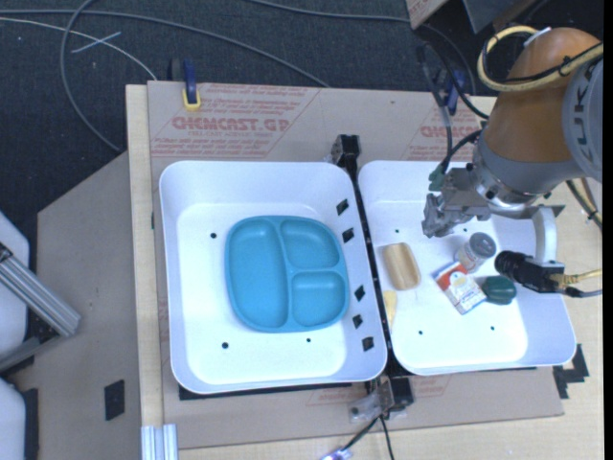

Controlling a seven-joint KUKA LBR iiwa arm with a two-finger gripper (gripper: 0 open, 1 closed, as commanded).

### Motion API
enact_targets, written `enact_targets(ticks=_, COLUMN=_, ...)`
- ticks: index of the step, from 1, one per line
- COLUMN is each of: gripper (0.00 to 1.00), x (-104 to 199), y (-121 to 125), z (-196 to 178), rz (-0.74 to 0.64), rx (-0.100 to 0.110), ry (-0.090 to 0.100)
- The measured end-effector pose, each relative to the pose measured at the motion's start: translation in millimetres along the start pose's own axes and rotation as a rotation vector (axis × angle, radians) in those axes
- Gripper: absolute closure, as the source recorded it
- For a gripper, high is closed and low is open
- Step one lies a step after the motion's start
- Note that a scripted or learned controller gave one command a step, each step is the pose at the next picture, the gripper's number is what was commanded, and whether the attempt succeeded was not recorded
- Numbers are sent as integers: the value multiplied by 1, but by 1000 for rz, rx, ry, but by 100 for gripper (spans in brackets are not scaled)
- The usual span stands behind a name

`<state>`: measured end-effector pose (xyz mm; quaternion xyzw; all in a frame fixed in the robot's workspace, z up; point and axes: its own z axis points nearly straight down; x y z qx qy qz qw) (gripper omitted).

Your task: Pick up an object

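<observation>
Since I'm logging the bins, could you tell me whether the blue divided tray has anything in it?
Empty. The blue divided tray lies flat in the left bin, and all three compartments show bare blue.

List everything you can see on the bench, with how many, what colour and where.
bins: two, white, side by side on the bench
divided tray: one, light blue, middle of the left bin
tan block: one, right bin, by its left wall
small jar: one, grey, centre of the right bin
flat packet: one, red and white, below the jar
dark green object: one, right of the packet
clamp: one, blue and yellow, board's far left edge
arm: one, grey and orange, over the right bin
gripper: one, grey, above the jar
</observation>
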<state>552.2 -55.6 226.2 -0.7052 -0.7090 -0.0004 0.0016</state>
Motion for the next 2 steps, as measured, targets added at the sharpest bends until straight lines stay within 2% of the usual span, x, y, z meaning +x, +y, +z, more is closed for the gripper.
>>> enact_targets(ticks=2, gripper=100, x=102, y=-15, z=-16, rz=0, rx=0, ry=0)
